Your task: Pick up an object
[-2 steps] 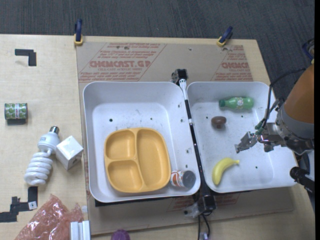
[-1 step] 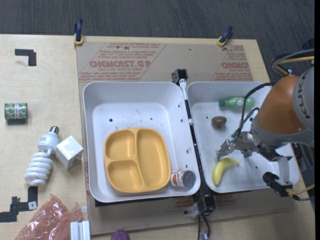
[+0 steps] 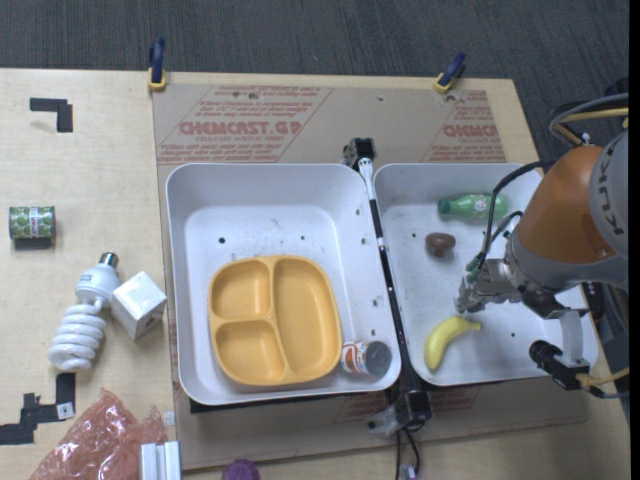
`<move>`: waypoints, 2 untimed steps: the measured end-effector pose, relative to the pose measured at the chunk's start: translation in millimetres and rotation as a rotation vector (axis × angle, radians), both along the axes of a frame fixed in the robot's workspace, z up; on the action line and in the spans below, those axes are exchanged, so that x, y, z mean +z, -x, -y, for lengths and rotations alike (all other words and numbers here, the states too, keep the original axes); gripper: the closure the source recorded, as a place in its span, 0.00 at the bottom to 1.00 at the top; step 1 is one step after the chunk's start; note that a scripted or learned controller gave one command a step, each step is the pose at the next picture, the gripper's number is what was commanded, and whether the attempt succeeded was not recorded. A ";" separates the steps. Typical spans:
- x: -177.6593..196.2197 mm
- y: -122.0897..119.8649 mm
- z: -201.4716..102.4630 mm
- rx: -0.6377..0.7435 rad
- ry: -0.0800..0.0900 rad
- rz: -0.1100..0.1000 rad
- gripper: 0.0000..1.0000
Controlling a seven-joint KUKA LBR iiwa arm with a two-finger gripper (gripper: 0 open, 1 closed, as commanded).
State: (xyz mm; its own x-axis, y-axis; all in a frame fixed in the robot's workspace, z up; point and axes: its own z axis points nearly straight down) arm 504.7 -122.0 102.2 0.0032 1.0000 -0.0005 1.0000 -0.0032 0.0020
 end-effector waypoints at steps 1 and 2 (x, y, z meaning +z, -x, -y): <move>-9.6 -5.0 30.5 0.002 0.000 -0.001 1.00; -9.6 -5.0 30.6 0.002 0.000 -0.001 0.00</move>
State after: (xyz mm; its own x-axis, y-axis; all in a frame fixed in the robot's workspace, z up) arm 509.7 -152.6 92.6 0.0008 1.0000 -0.0005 1.0000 -0.0008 0.0013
